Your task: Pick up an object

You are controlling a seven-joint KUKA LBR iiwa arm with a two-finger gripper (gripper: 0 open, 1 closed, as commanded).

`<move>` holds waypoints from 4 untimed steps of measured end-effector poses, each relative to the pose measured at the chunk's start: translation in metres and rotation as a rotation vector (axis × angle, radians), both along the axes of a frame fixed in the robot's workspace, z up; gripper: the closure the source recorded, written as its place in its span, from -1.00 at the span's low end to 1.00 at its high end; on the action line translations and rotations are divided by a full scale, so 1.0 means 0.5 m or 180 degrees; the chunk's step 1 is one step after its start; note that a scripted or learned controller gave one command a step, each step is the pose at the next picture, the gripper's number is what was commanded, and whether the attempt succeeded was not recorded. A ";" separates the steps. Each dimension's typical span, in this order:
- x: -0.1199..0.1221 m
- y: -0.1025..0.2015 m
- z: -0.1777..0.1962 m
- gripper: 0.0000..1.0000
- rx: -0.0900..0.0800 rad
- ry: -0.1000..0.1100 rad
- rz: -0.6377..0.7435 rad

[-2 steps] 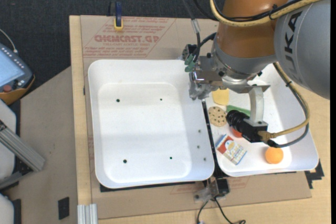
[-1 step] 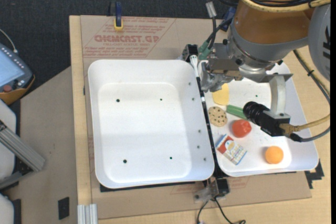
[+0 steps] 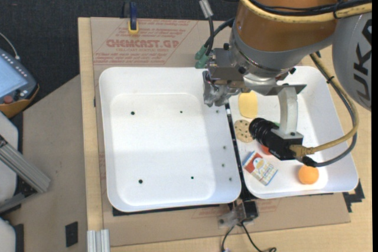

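Cardboard-topped bench w/ two white bins; gripper state indiscernible.

Claw tips behind wrist

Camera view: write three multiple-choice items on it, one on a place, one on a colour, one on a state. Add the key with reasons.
1. Where does the orange ball lie?
A. In the left bin
B. In the right bin, near its front corner
C. On the cardboard behind the bins

2. What colour is the clip at the cardboard's far edge?
A. Blue and yellow
B. Red
C. Green

3. How does the small printed card rest?
A. Standing upright
B. Flat on the bin floor
C. Hanging off the rim

Key: B, the ball rests on the white floor right of the divide; A, blue top, yellow base; B, its whole face shows.
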State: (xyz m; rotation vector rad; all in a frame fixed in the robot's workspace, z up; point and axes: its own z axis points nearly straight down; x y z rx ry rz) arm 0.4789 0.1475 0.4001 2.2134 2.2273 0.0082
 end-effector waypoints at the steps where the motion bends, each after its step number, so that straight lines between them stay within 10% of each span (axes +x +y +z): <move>1: 0.001 0.042 0.043 1.00 -0.0003 0.0002 -0.0009; 2: 0.035 0.119 0.153 1.00 0.0003 -0.0011 -0.0006; 4: 0.000 0.135 -0.019 1.00 -0.0015 0.0034 -0.0013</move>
